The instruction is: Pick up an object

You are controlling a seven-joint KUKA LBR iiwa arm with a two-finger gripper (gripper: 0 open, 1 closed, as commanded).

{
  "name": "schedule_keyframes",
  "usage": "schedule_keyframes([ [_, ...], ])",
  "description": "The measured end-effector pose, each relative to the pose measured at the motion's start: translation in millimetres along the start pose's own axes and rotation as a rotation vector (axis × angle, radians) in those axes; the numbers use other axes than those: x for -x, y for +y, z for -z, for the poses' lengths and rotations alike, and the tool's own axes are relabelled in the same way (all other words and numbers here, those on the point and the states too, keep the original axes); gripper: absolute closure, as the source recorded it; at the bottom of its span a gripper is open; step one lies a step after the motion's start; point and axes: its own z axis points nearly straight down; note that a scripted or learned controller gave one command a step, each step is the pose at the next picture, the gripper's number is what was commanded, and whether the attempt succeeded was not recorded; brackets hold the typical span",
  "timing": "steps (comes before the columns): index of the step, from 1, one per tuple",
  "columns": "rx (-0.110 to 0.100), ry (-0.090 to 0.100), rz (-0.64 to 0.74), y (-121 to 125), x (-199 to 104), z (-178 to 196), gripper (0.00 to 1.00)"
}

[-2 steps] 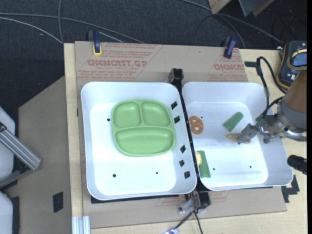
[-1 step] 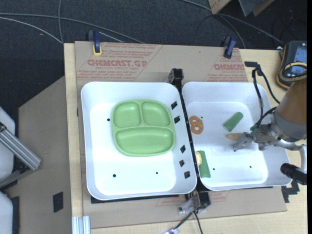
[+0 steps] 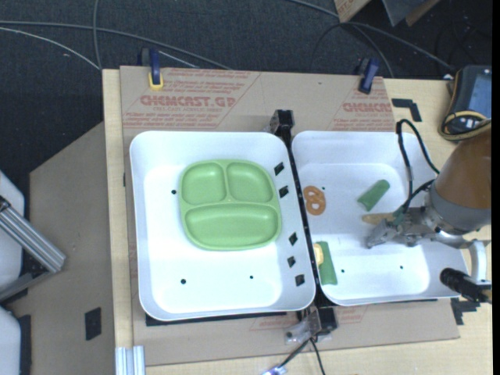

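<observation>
Candidate objects lie in the right bin (image 3: 344,143): a green block (image 3: 373,194) near its middle, a pretzel-shaped piece (image 3: 314,199) toward the left wall, and a green-and-yellow piece (image 3: 324,262) against the lower left wall. The left bin (image 3: 156,280) holds a green divided plate (image 3: 230,205).

The gripper (image 3: 375,231) is seen low over the right bin's floor, just below the green block and apart from it. Nothing is seen between its fingers; whether they are spread or closed cannot be told from this slant.

Step judged: approach, no grasp made yet. The green block is taken as the likeliest target, being nearest.

Next move calls for: the gripper to be shifted up-frame over the block, aligned across its narrow side, lowered, closed, then lifted clear of the bench.
</observation>
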Motion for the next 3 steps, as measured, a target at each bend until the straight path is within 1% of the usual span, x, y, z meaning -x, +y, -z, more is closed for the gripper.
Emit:
schedule_keyframes([
  [1,0.005,-0.001,0.000,1,0,13,1.00],
  [2,0.011,-0.005,0.002,-1,-3,76,1.00],
  [3,0.011,-0.005,0.002,-2,-7,120,1.00],
])
